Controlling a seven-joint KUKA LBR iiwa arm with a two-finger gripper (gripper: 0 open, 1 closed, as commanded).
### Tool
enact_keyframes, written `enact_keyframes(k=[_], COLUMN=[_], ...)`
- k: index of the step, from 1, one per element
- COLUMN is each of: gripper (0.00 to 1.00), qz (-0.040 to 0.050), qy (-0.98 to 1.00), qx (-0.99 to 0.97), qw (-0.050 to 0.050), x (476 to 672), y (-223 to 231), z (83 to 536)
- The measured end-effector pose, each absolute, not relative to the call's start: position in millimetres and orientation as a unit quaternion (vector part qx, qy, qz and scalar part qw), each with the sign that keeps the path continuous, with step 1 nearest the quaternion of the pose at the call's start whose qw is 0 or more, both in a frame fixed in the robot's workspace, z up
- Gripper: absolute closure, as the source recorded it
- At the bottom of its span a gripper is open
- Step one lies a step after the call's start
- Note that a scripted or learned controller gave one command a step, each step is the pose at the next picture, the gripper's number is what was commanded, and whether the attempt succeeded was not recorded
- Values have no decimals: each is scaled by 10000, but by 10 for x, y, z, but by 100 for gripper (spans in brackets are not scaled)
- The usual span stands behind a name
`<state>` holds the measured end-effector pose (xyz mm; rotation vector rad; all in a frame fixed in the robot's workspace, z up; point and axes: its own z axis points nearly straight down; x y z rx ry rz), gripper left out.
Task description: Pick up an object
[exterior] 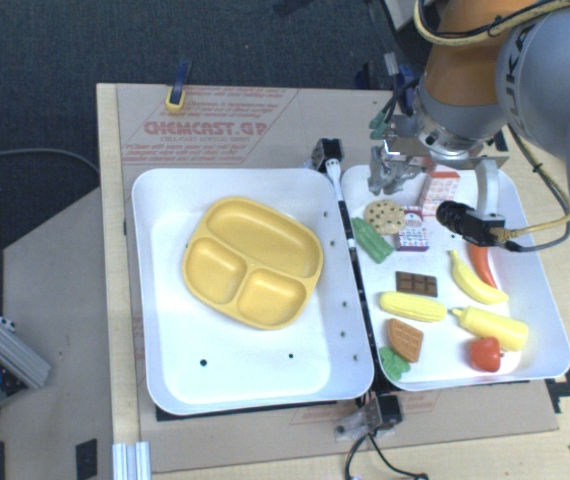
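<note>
The right bin point(545, 313) holds several toy foods: a chocolate-chip cookie point(383, 215), a green pickle-like piece point(372, 239), a small pink and white box point(414, 236), a chocolate bar point(416, 284), a corn cob point(412, 307), a banana point(475, 279), a yellow squash-like piece point(493, 325) and a red tomato point(485, 353). My gripper point(391, 180) hangs over the bin's far left corner, just above and behind the cookie. Its fingers stand slightly apart with nothing between them.
A yellow three-compartment plate point(253, 261) lies in the left bin point(165, 348). A red and white packet point(442, 185) lies behind the gripper, and a brown cracker point(404, 340) lies over a green piece point(393, 363) at the near left. A black fitting point(463, 220) on a yellow cable hangs over the bin.
</note>
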<state>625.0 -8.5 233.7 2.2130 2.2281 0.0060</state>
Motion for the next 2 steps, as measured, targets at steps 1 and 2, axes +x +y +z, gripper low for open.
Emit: enact_keyframes(k=[1, 2], gripper=[100, 100], qz=[11, 12], qy=[7093, 7082], qx=[7049, 7060], qw=[4, 8], x=[6341, 6387], y=[510, 717], z=[2228, 2294])
